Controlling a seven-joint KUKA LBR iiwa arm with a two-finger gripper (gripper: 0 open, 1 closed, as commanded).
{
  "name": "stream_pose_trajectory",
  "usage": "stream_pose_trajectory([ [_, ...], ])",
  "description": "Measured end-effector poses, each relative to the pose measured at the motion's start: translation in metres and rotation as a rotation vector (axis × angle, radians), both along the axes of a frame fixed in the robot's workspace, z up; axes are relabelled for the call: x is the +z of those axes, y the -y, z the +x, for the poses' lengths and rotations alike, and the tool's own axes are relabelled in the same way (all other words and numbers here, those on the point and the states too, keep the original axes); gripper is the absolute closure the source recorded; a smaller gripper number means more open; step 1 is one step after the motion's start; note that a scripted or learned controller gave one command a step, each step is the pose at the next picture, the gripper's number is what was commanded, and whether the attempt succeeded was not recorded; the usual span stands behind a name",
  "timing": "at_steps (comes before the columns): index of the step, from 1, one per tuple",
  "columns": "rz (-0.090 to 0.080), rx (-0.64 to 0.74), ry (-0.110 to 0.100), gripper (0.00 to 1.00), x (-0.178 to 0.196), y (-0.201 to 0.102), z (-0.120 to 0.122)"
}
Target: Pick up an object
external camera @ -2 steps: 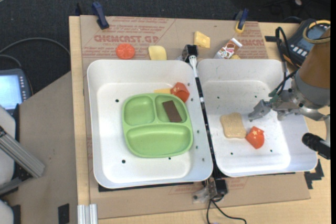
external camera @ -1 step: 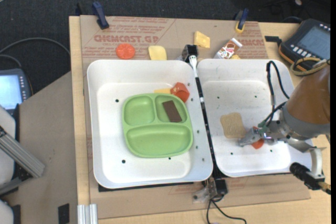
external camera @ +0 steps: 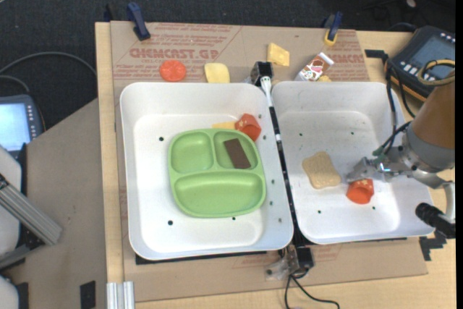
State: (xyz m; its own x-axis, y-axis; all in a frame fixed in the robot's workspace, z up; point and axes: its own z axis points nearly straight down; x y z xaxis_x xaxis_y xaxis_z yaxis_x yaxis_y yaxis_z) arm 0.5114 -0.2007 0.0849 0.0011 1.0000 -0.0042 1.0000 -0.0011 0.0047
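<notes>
On the cardboard bench top (external camera: pixel 217 40), along its far edge behind the bins, lie an orange disc (external camera: pixel 173 70), two yellow pieces (external camera: pixel 216 72) (external camera: pixel 278 54), and a small printed packet (external camera: pixel 315 69).

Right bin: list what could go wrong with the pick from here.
1. The gripper sits between the orange-red object and the tan bread-like piece, so it may close on the wrong one or on neither.
2. The orange-red object looks small and rounded; it could slip away toward the right bin wall.
3. The fingers are hard to make out, so any grasp stays unconfirmed.
</notes>
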Motion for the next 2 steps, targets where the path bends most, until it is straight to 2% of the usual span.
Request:
stream_pose_trajectory([
  [1, -0.001, 0.010, 0.016, 0.00, 0.136, -0.031, 0.082],
  [2, 0.007, -0.005, -0.014, 0.00, 0.055, 0.002, 0.016],
])
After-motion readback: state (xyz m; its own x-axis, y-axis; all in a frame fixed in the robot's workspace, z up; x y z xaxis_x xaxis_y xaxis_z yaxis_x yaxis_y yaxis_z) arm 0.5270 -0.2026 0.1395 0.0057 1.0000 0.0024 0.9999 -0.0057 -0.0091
